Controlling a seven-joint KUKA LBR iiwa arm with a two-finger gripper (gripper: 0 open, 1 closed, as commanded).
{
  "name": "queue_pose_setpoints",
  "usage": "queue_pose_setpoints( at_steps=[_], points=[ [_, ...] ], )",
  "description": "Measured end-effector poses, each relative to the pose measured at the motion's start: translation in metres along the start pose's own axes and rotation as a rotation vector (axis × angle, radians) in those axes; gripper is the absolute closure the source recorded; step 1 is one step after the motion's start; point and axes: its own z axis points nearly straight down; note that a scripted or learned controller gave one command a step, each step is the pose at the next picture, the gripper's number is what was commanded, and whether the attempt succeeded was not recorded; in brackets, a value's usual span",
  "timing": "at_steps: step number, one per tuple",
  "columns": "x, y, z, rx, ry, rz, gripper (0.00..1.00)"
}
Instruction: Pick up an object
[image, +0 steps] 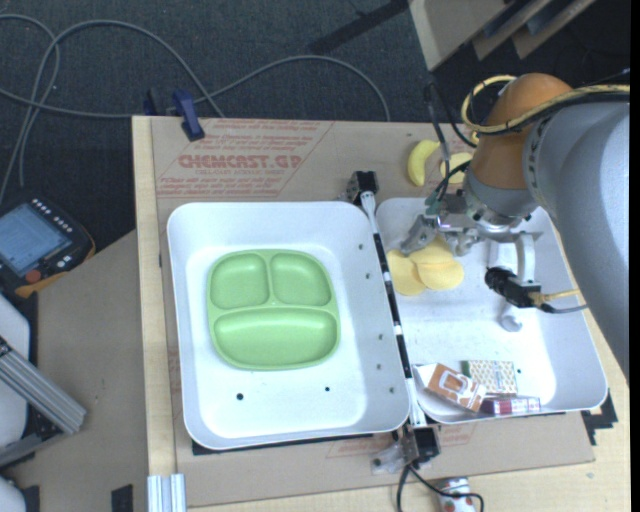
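Note:
My gripper (466, 250) hangs over the back left part of the right bin (560, 350), open, with its fingers spread wide. Just below and left of it lie pale yellow pieces (428, 271) on the bin floor, close to the left fingertip (414, 240); nothing is between the fingers. At the bin's front edge lie several small packets (478, 385), one orange and white, one patterned, one dark red. A small grey item (510, 322) rests mid-bin under the right finger.
The left bin (200, 400) holds a green divided plate (272, 308). A yellow object (424, 160) sits on the bench behind the right bin. A black divider strip (385, 290) runs between the bins. A handheld controller (35, 245) lies far left.

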Motion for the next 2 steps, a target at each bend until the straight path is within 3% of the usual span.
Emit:
queue_pose_setpoints(
  at_steps=[1, 2],
  points=[
    [0.0003, 0.0018, -0.0122, -0.006, -0.002, -0.001, 1.00],
    [0.0005, 0.0017, -0.0120, -0.006, -0.002, -0.001, 0.00]
  ],
)
